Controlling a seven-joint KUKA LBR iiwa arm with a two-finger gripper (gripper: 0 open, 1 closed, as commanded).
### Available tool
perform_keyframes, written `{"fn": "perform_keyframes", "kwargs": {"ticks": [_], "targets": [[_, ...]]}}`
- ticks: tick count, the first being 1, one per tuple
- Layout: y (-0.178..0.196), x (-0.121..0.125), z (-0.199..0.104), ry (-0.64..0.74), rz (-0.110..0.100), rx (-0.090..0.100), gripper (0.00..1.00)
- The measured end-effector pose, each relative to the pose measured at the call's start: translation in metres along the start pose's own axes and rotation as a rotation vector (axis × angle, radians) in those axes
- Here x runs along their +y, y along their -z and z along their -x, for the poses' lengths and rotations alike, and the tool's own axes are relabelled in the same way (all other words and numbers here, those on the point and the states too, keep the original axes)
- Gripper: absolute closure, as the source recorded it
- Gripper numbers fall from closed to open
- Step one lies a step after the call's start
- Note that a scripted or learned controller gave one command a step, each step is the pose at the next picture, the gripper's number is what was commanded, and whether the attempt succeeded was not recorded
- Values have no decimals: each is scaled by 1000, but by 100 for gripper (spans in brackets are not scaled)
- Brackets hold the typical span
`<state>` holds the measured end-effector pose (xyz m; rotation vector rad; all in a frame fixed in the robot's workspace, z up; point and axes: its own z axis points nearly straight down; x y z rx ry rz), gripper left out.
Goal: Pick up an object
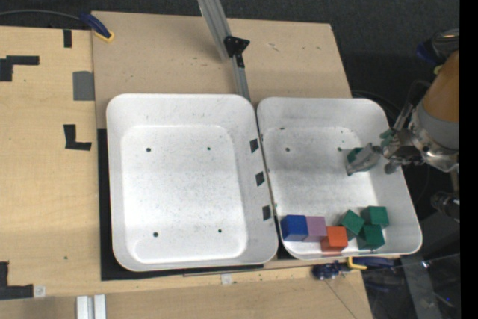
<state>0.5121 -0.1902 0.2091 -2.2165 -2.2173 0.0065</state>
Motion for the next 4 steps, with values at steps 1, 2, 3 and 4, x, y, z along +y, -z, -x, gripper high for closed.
{"fn": "perform_keyframes", "kwargs": {"ticks": [1, 2, 3, 4], "targets": [[-60, -7, -8, 1, 0, 1, 0], [-114, -8, -9, 0, 0, 0, 0], [-101, -7, -9, 1, 4, 0, 100], [-54, -2, -2, 0, 10, -3, 100]]}}
